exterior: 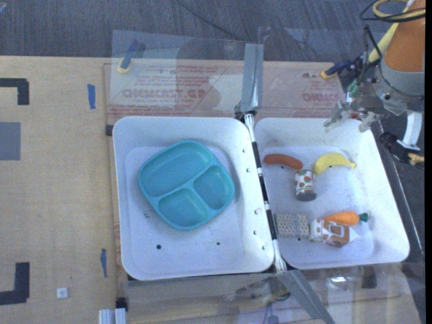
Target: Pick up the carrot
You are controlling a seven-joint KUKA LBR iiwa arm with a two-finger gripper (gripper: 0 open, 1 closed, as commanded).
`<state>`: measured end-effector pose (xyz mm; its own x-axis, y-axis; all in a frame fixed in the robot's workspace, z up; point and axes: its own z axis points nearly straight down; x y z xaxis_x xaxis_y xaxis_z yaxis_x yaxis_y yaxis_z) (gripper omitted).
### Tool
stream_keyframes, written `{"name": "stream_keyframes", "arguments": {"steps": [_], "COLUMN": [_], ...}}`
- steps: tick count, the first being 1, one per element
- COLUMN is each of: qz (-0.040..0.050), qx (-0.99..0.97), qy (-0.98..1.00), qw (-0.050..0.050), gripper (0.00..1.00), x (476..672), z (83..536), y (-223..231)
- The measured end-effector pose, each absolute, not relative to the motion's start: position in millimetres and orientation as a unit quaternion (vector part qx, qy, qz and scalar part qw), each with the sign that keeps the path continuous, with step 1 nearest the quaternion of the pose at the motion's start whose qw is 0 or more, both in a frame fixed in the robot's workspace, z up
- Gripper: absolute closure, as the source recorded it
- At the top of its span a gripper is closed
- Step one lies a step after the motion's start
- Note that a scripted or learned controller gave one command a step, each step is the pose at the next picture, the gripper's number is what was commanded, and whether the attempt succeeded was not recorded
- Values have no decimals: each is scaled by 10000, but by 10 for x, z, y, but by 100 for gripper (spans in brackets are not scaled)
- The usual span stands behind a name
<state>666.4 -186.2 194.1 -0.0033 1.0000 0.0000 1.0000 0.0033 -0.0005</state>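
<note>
The carrot (346, 217) is orange with a green tip and lies in the right bin (385, 181) near its front right, resting against a small orange-and-white carton (330, 231). My gripper (350, 115) hangs over the bin's far right corner, well behind the carrot, with its two thin fingers spread apart and nothing between them. It is open.
The right bin also holds a brown sausage (283, 160), a yellow banana (333, 162), a small can (305, 185) and a grey patterned block (292, 225). A teal divided plate (186, 183) lies in the left bin (128, 147). A metal divider (253, 79) runs between the bins.
</note>
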Motion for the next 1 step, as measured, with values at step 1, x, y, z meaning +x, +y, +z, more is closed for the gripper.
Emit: {"name": "stream_keyframes", "arguments": {"steps": [1], "qz": [6], "qx": [-6638], "qy": [-7479], "qw": [4], "gripper": [0], "x": [6643], "z": [1638], "y": [-1881]}}
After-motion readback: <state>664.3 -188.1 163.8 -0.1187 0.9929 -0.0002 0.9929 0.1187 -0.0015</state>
